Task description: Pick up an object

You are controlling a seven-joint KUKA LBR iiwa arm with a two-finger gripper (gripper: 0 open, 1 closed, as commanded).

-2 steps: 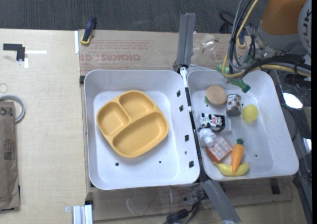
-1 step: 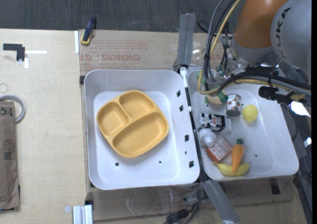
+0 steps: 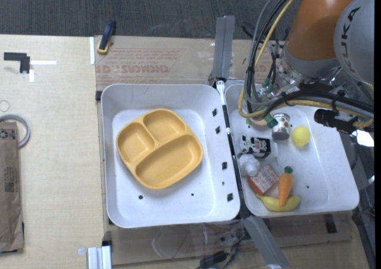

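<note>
**Mara:** Since the task names no particular thing, which bin matters?

**Tomas:** The right bin (image 3: 339,199). It carries all the loose items: a lemon (image 3: 301,136) near the far right, a carrot (image 3: 286,185) lying with its tip on a banana (image 3: 280,203) at the near wall, a red packet (image 3: 263,180) just beside the carrot, and a small black-and-white toy (image 3: 255,145) close to the divider. Any of them would do as the object.

**Mara:** And the left bin (image 3: 119,202)?

**Tomas:** It bears a yellow divided plate (image 3: 159,148), lying flat near the middle. That reads as a drop-off spot more than a pick target, though that is my guess.

**Mara:** Where is the arm (image 3: 324,21)?

**Tomas:** Over the far edge of the right bin, its orange band uppermost, cables looping down on its left. The gripper (image 3: 280,126) seems to hang below them, near a small round grey piece, just left of the lemon.

**Mara:** Clamped on something?

**Tomas:** I cannot tell; cables and wrist hide that. Nothing visibly hangs from it, so I judge the pick not yet made.
</note>
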